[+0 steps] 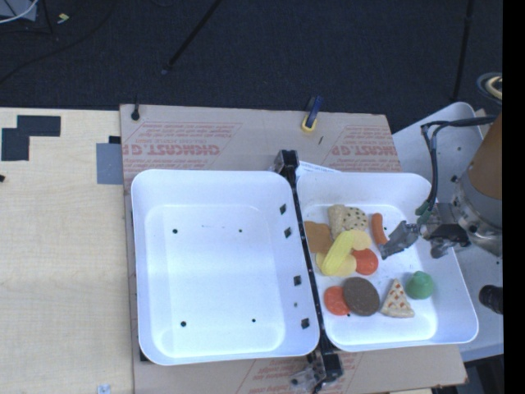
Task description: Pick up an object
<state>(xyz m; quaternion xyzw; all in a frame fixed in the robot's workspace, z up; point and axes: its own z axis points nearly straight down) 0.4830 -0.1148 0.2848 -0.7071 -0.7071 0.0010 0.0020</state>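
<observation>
Gripper (399, 240) seen low over the right-hand shallow white plastic bin (447, 328), beside the toy food.
Whether anything is held cannot be told, the fingers being too dark and small. Just left of it lie a slim orange carrot (377, 227), a yellow corn cob (340, 251) and a red tomato (366, 262); nearer the front sit a brown round patty (360, 295), a pizza wedge (398, 301) and a green ball (420, 284). The left-hand white bin (156, 277) adjoins on the cardboard-covered worktop (205, 142).
</observation>
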